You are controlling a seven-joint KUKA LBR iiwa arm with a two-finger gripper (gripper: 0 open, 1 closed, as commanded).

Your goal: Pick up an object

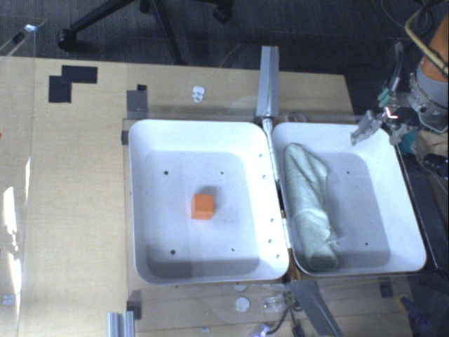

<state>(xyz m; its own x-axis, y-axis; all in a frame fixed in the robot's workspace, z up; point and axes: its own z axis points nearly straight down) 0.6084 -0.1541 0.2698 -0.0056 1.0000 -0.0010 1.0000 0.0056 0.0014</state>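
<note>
Nearest the camera, along the bench's (63, 209) front edge, small bits of hardware and a dark bracket (317, 313) sat just below the seam where the two bins met. Beyond them lay the left bin (151, 258), a shallow white tray with rounded corners, and in it a small orange cube (203, 206) rested near the middle of the floor, well apart from every wall, with nothing standing over or beside it. The right bin (407, 248) touched the left one along a shared edge, and it held a rolled pale grey-green cloth (307, 202) lying lengthwise from the near wall toward the far wall, close against the bin's left side, which left the right half of that floor bare. Farther back and to the right, the gripper (367, 128) hung over the far right corner of the right bin, well apart from both the cloth and the cube; whether its fingers were spread or closed could not be told, and nothing was seen in them. Behind it the arm's orange band (429, 70) showed at the right edge among loose cables. A grey metal post (267, 83) ran back from the seam between the bins. At the far left, black tape patches (69, 83) marked the wood, and beyond the bench a chair base (147, 5) stood on dark carpet.
</note>
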